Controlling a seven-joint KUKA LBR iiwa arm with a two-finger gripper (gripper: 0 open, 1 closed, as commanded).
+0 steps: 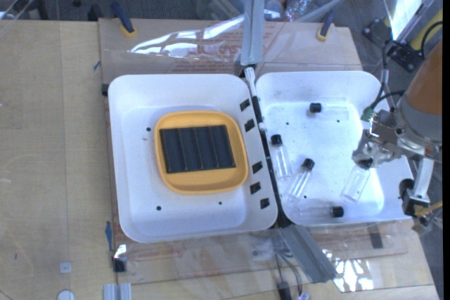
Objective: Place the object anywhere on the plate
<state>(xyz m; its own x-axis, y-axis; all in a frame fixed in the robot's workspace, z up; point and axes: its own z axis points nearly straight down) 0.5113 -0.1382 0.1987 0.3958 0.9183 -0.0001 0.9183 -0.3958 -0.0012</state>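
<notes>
bright daylight washes in from the top, throwing glare on the clear sheet (190,46) behind the white bins (126,151); shadows are soft, focus slightly grainy throughout.

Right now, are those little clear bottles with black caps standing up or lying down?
Lying down. Each vial in the right bin rests on its side on the bin's floor, black cap at one end, clear body stretched out flat.

Yellow plate (200,183) (dark ribbed centre), white bins (126,151), clear black-capped vials (302,178).
</notes>
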